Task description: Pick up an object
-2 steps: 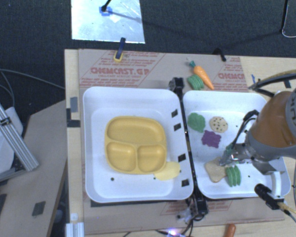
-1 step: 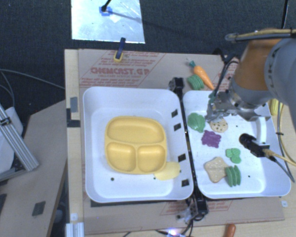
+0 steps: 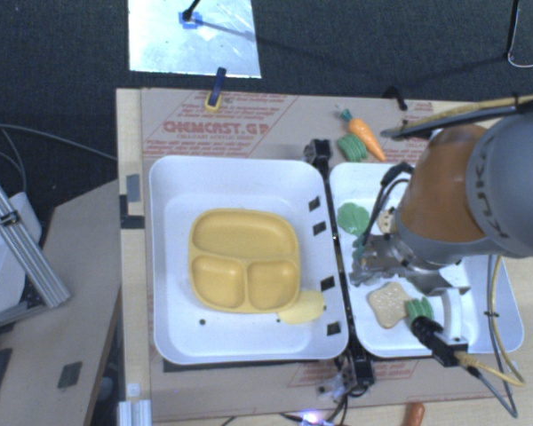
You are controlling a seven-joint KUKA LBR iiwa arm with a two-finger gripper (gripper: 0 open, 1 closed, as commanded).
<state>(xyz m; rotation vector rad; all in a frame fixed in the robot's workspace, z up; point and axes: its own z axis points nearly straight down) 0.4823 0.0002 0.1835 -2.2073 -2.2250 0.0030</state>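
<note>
In left bin (image 3: 173, 193): one yellow tray (image 3: 244, 260).

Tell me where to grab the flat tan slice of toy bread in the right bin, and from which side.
Take the flat tan slice of toy bread across its two opposite edges, coming straight down from above. It lies flat on the floor of the right white bin, so its faces offer no hold. A small green toy piece sits close at its right, so probably close along the free edges.

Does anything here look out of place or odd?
Yes. A toy carrot lies on the bench beyond the right bin, outside both bins. In the left bin, a yellow piece sits beside the divided tray rather than in it.
</note>
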